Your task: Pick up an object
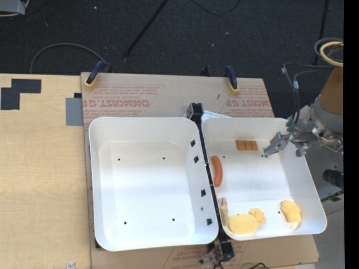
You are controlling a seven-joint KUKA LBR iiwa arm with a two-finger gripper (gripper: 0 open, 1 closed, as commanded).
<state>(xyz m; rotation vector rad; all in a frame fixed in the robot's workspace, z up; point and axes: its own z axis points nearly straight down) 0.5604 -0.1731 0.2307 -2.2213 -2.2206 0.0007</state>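
Nearest the camera, along the near wall of the right bin (305, 175), lies a row of yellow food toys. Taking the pale yellow round piece (242, 224) as the landmark: just to its left, against the black divider (203, 167) between the bins, stands a small tan piece (224, 208); touching its upper right edge sits a small lumpy yellow piece (257, 214); further right, apart from it and near the bin's right corner, lies the corn cob (290, 210).

Left of the landmark, across the divider, is the left bin (95, 172), its white floor marked with a few small dark dots.

Up from the landmark, toward the far side of the right bin, the orange sausage (216, 171) lies lengthwise just beside the divider. Farther up and slightly to the right rests the brown cracker (246, 145), flat on the floor near the far wall.

Well up and to the right of the landmark, the gripper (276, 145) hangs over the right bin's far right part, the arm (328, 114) reaching in behind it. It sits to the right of the cracker, apart from it, and nothing can be seen between its fingers; how far they are parted I cannot tell.
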